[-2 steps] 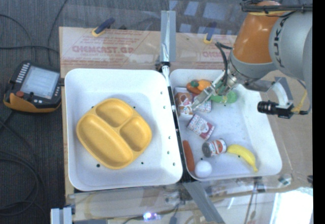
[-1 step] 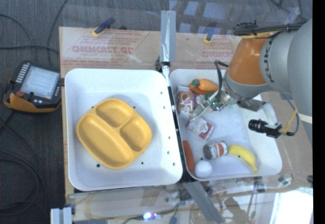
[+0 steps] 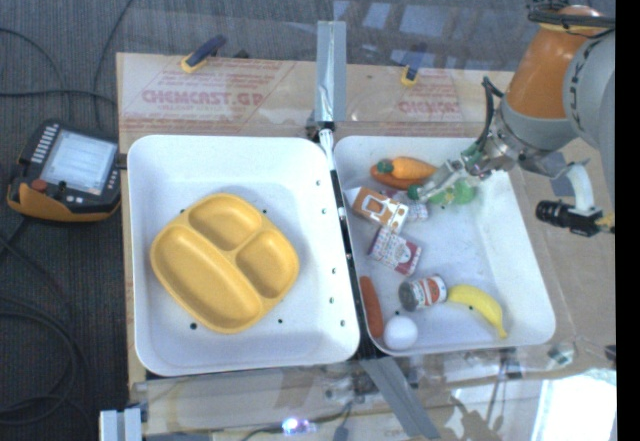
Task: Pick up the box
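The gripper (image 3: 447, 181) hovers at the right bin's (image 3: 530, 259) twelve o'clock, its jaw state impossible to tell. The box (image 3: 379, 208) lies at ten o'clock, beside a carrot (image 3: 404, 170) and packet (image 3: 394, 250); crowding risks a wrong grab.

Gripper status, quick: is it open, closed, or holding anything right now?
Gripper: cannot be told. It sits low at the far end of the right bin, among the green item and the carrot.
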